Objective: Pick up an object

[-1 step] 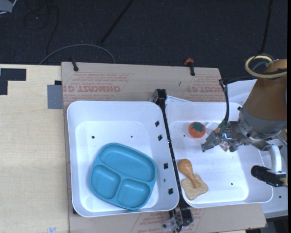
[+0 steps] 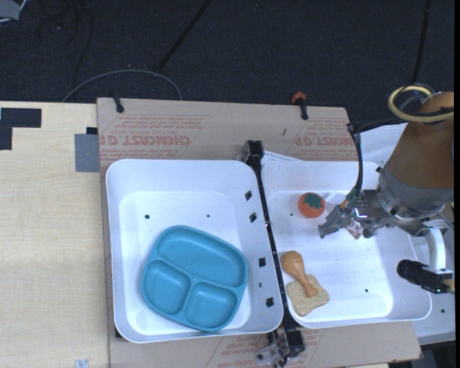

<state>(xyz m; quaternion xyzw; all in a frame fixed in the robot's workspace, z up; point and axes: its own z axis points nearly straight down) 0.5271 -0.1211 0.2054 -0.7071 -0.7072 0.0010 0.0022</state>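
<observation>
Blue plate [image 2: 193, 277] with three compartments lies flat on the floor of the left bin [image 2: 130, 182], to the left of the black bar [image 2: 262, 225] that runs between the two bins; its near edge sits close to that bin's front wall, and its right edge stops a little short of the bar.

To the right of the bar is the right bin [image 2: 402, 305], which holds the three loose objects:

- A beige slice [image 2: 307, 300], shaped like a piece of bread, lies nearest the bar's front end, just beside the bar.
- A toy drumstick [image 2: 295, 264] lies tilted across the slice. Its round head points toward the bar and its thin end rests on the slice.
- A toy tomato [image 2: 311, 205], orange-red with a green top, stands alone farther back along the bar and apart from it, well clear of the drumstick.

The gripper [image 2: 339, 222] hangs low over the right bin on the far side of the tomato from the bar, just beside the tomato; whether they touch cannot be told. Whether the gripper is open or closed cannot be told either. The arm [image 2: 422, 159] reaches in from farther right of the bar.

Both bins rest on a cardboard sheet [image 2: 215, 133] with red lettering, which shows behind the bar's far end. The pale wooden surface [image 2: 38, 228] extends to the left of the bar, beyond the left bin.
</observation>
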